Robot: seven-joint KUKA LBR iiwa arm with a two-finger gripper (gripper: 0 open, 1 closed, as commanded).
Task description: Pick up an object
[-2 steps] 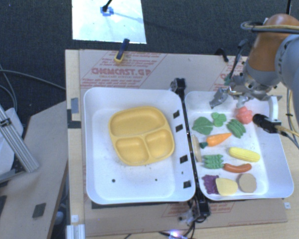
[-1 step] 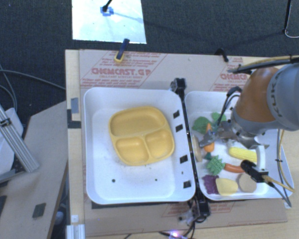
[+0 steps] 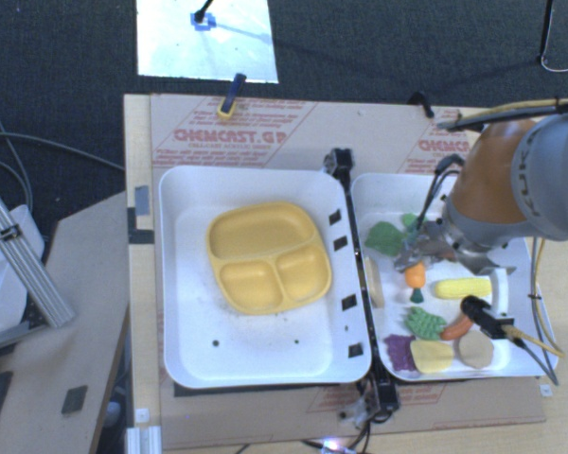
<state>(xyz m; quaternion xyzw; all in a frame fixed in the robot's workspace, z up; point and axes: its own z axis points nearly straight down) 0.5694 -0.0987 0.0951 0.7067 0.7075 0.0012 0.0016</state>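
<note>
The arm [image 3: 554, 173] is a thick, rounded grey tube with a broad orange band [image 3: 488, 173] above the wrist. A thin black cable [image 3: 439, 180] loops beside it, and the gripper [image 3: 424, 250] is small, dull grey metal.

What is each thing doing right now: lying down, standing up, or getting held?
yellow plate: lying flat, right way up, in the left bin.
green leaf: lying flat in the right bin.
orange toy: lying by the arm's tip, not seen held.
yellow corn: lying on its side.
arm: reaching low over the right bin.
</note>
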